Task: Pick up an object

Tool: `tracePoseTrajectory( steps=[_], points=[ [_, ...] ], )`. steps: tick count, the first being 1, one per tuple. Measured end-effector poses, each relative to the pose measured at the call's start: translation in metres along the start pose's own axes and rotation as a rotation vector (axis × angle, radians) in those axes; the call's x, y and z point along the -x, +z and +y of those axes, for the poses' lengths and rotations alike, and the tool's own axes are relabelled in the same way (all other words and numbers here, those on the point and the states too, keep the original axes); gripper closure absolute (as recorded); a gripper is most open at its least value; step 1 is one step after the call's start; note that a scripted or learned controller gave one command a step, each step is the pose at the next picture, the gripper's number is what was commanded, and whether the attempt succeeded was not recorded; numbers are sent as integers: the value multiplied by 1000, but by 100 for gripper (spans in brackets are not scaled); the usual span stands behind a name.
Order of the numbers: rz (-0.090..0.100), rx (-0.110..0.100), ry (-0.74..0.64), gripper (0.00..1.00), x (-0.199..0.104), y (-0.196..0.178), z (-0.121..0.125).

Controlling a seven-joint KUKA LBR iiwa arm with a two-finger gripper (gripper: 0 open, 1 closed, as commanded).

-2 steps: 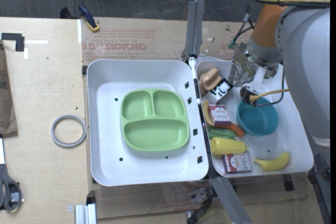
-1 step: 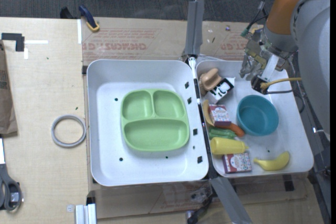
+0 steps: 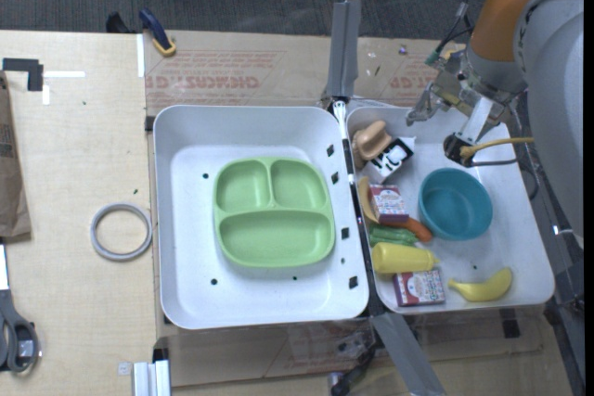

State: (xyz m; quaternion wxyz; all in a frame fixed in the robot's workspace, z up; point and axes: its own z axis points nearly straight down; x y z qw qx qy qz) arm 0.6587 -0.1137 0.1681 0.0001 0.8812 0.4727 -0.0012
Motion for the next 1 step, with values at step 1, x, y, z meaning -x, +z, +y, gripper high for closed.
tracePoseTrajectory(
  steps=[1],
  points=[
    [0, -1, -292, 0, -5, -66, -60]
  ],
)
